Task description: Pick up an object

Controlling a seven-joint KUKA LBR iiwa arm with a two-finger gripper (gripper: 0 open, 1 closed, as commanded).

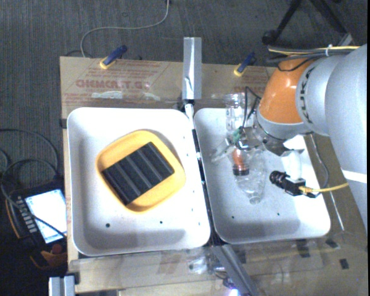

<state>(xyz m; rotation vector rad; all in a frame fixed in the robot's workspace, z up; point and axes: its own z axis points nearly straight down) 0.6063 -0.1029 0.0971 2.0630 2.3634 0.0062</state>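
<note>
A clear plastic bottle [246, 176] with an orange-brown band lies in the right bin [296, 224], pointing toward the bin's front. My gripper [237, 134] hangs over the bottle's far end, right at its top; whether it touches the bottle is unclear. The grey arm with its orange band [283, 100] comes in from the right above the bin's back half. In the left bin [86, 227] rests a yellow, rounded object with a black ribbed top [140, 170], well away from the gripper.
A black plug on a yellow cable [287, 182] hangs beside the bottle on its right. A metal post [192, 73] stands behind the wall between the two bins. Two blue-and-yellow clamps [113, 56] hold the cardboard at the back.
</note>
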